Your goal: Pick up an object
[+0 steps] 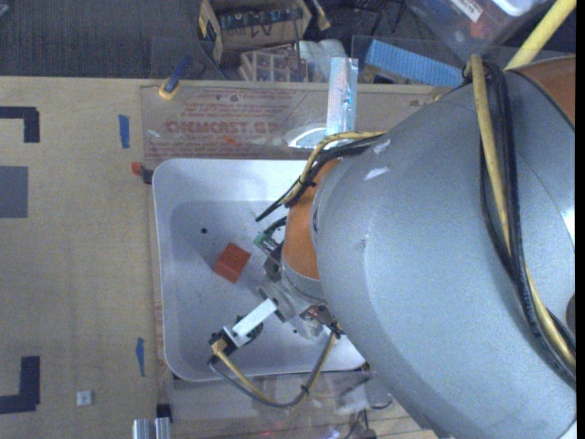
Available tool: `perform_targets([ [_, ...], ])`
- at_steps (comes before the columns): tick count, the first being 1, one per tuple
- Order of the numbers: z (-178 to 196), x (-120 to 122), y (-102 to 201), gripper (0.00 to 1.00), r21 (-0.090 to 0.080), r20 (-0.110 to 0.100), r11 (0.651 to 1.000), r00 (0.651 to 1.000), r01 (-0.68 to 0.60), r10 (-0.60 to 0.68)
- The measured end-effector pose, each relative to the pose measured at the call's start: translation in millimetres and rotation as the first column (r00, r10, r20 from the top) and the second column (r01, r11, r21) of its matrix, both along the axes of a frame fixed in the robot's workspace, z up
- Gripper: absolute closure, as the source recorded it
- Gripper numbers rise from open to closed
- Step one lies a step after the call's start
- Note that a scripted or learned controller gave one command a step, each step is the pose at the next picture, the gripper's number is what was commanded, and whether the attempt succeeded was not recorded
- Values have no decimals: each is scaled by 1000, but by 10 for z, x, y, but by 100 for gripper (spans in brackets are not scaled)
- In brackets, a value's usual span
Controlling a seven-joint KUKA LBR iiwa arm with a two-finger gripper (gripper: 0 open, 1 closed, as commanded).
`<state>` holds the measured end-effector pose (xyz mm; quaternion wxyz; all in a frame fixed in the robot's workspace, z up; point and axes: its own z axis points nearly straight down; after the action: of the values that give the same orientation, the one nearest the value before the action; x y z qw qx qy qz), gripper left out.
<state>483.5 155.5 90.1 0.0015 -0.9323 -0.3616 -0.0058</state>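
Smooth grey rounded metal robot arm (439, 273) covers the bin; whether its gripper (283, 291) is released or clenched cannot be told. 1 shallow white plastic bin (183, 199). 1 pale sheet (224, 126) reads "CHEMCAST". 1 small red-orange block (232, 262) lies on the bin floor, near the gripper.

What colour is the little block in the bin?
Orange-red. The block lies in the white bin, seen in the camera view.

Arm (430, 273) hides bin's (183, 208) right half; arm cropped at right.
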Motion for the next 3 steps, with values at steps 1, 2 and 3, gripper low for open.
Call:
perform_targets([
  [1, -6, 9, 102, 0, -12, 1, 993, 993, -119, 119],
  [2, 96, 26, 135, 100, -7, 4, 992, 992, -123, 123],
  [3, 872, 338, 696, 100, -8, -12, 898, 898, -440, 440],
])
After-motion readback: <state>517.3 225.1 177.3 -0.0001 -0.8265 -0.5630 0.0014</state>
